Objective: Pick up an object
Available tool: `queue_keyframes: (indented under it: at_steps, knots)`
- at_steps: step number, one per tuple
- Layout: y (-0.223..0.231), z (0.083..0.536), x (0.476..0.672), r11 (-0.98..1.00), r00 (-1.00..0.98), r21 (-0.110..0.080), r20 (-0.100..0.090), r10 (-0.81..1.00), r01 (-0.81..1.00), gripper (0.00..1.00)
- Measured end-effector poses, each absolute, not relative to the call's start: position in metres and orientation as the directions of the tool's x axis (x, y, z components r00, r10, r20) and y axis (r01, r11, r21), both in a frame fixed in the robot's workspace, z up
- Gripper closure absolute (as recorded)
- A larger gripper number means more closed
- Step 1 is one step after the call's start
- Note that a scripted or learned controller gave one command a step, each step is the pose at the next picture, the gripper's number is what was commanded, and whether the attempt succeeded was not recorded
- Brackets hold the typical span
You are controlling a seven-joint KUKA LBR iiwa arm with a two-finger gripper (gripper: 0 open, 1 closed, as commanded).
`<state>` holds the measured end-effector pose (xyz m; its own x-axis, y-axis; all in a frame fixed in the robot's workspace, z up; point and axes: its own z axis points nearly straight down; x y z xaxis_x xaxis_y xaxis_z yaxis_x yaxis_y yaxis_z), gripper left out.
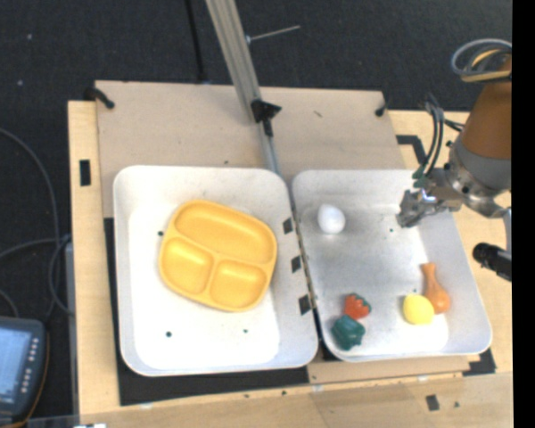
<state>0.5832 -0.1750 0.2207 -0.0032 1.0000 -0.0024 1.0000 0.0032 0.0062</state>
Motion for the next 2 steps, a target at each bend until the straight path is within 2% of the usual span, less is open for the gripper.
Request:
queue_keyframes:
  at_steps: [1, 2]
  knots:
    - [-0.176, 0.245, 0.584, 0.003, -0.003, 0.004, -0.001, 1.0, 1.0, 1.0]
    - [-0.124, 0.255, 0.574, 0.007, -0.007, 0.002, 0.001, 1.0, 1.0, 1.0]
